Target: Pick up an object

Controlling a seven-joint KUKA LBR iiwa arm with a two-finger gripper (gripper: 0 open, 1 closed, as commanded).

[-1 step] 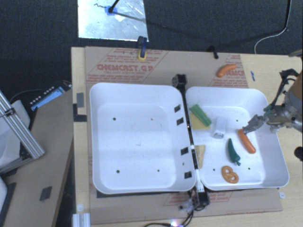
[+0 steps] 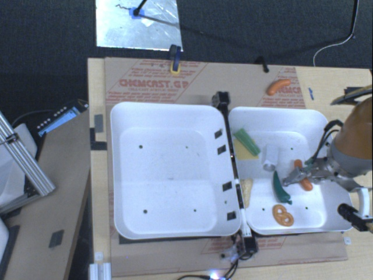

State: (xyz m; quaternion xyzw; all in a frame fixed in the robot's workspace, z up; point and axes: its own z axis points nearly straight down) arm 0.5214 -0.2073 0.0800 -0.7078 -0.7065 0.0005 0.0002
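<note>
The right bin [image 2: 315, 121] holds several small items. A yellow-and-green block [image 2: 246, 143] lies at its upper left, with a grey cylinder [image 2: 270, 157] just below it. A dark green curved piece [image 2: 280, 188] lies in the middle, and a brown pretzel [image 2: 284, 215] sits near the front. An orange piece [image 2: 303, 179] lies right of the green one. My gripper [image 2: 298, 177] reaches in from the right, low over the bin floor, right at the orange piece and partly covering it. Its tip nearly touches the top of the green piece.
The left bin [image 2: 169, 112] stands beside the right one, with a black hinge strip [image 2: 228, 156] between them. An orange sausage [image 2: 278, 87] lies on the cardboard behind the right bin. A yellow-and-blue clamp [image 2: 175, 60] sits at the back edge.
</note>
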